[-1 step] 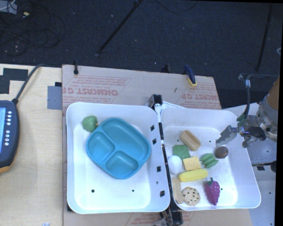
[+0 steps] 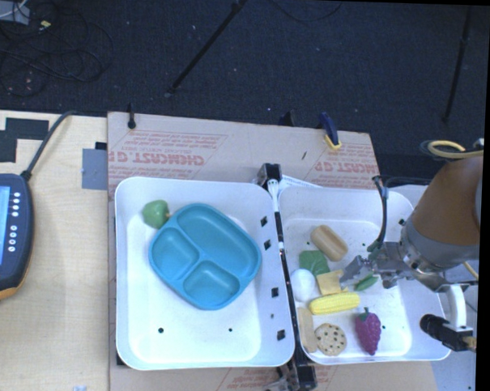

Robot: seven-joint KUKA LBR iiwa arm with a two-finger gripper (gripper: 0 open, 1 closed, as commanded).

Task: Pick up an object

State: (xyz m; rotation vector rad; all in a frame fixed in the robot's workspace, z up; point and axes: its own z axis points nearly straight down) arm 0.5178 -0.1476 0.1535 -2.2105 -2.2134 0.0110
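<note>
The right bin (image 2: 394,207) holds several toy foods: a tan bread roll (image 2: 330,241), a dark green piece (image 2: 312,261), a white egg (image 2: 304,282), a yellow cheese block (image 2: 329,282), a corn cob (image 2: 334,302), a cookie (image 2: 330,339), purple grapes (image 2: 368,330) and a beige stick (image 2: 306,324). My gripper (image 2: 360,273) reaches in from the right, low over the bin's middle, just right of the cheese and above the corn. A small green piece (image 2: 368,280) lies at its tip; whether it is gripped is unclear.
The left bin (image 2: 135,307) holds a blue divided plate (image 2: 204,255) and a green round fruit (image 2: 155,213) at its far left corner. A divider wall (image 2: 276,257) separates the bins. A handheld control pad (image 2: 4,229) lies at the far left of the bench.
</note>
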